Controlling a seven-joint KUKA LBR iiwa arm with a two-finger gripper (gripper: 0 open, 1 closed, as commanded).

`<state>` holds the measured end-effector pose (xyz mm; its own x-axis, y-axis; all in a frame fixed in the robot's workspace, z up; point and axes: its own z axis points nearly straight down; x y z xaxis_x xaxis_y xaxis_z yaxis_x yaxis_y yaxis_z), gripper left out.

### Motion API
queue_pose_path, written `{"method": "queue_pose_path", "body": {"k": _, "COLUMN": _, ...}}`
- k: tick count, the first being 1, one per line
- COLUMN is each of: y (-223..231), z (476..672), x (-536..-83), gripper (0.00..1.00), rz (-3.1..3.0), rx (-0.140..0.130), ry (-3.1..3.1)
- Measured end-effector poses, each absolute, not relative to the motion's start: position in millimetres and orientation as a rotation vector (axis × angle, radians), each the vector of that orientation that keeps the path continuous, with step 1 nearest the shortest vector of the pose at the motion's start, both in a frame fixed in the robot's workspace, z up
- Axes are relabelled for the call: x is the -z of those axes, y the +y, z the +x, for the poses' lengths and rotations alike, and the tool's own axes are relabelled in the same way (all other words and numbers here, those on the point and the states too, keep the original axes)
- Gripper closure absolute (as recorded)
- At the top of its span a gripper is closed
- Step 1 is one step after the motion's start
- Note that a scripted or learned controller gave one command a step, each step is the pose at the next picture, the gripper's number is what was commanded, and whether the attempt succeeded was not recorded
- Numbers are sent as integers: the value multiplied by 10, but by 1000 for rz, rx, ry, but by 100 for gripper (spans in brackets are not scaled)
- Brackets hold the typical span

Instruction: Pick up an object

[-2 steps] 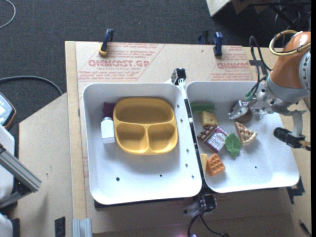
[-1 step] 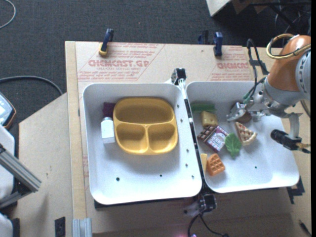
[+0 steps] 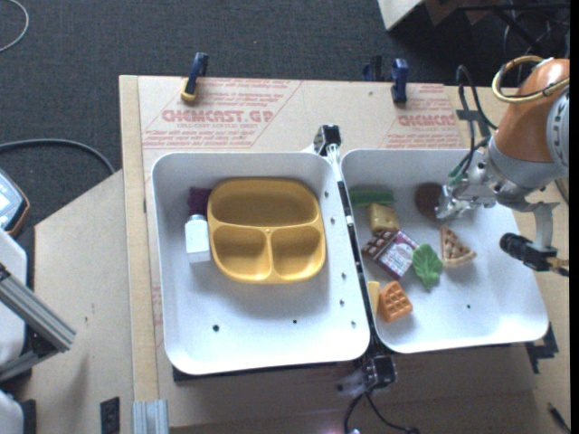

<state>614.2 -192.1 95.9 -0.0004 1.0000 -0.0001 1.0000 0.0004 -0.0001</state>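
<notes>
One yellow tray (image 3: 265, 231) — two white bins (image 3: 226, 333)

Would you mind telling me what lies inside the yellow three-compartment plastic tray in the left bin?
The yellow three-compartment plastic tray shows bare yellow floors in all three sections. A white bottle and a dark purple item sit outside its left edge; anything beneath the tray is covered.

The grey arm reaches in from the right, its hand (image 3: 450, 204) lowered, wrist angled down-left.
</notes>
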Motion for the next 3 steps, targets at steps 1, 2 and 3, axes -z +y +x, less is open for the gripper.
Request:
{"method": "queue_pose_path", "body": {"k": 1, "y": -1899, "z": 6255, "x": -1465, "gripper": 100, "rz": 2214, "rx": -6, "ry": 2217}}
{"method": "queue_pose_path", "body": {"k": 2, "y": -1912, "z": 6318, "x": -2105, "gripper": 100, "rz": 2214, "rx": -6, "ry": 2216}}
{"method": "queue_pose_path", "body": {"k": 3, "y": -1915, "z": 6329, "x": -2266, "gripper": 100, "rz": 2216, "rx": -4, "ry": 2219}}
